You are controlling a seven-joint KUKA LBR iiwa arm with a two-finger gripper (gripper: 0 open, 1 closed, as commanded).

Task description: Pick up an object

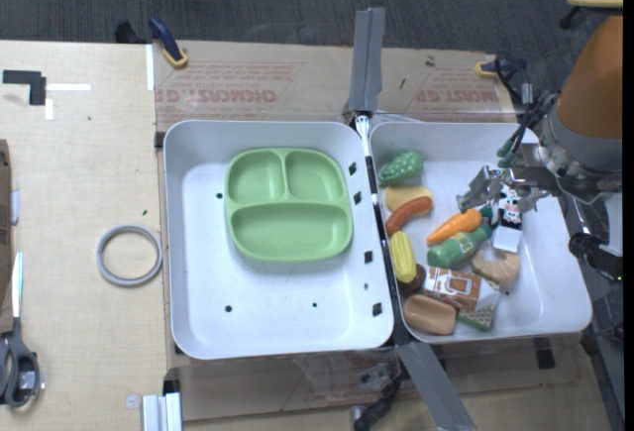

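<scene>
Nearest the lens: arm (594, 87), orange band high at the view's right, reaching down into the right bin (570, 315). Ends in the gripper (498, 185), low over the toy food pile.

Likely target, judging by closeness: carrot (459, 223), just beside the gripper on the bench-front side, lying at a slant. Not gripped as far as can be seen; contact too small to resolve. Whether the gripper is spread or closed: can't tell, metal parts blur into clutter. Nothing visibly held.

Outward from the gripper:
- Under the carrot, touching it: green vegetable (466, 246).
- Just beside, toward the arm: small white piece (507, 241); further front, bread slice (497, 268).
- Toward the divider: sausage (408, 211), yellow wedge (406, 193), leafy green piece (401, 165), corn cob (403, 257).
- At the front wall: printed carton (456, 286), brown bun (429, 315).

Everything heaped against the divider side, probably dumped or pushed there; tight packing means a risk of a pinch on two items at once.

Well apart: left bin (198, 320) with green divided plate (289, 203) lying flat. Further off on the bench: tape ring (129, 254), scissors (18, 365).

Pick not yet done.
</scene>
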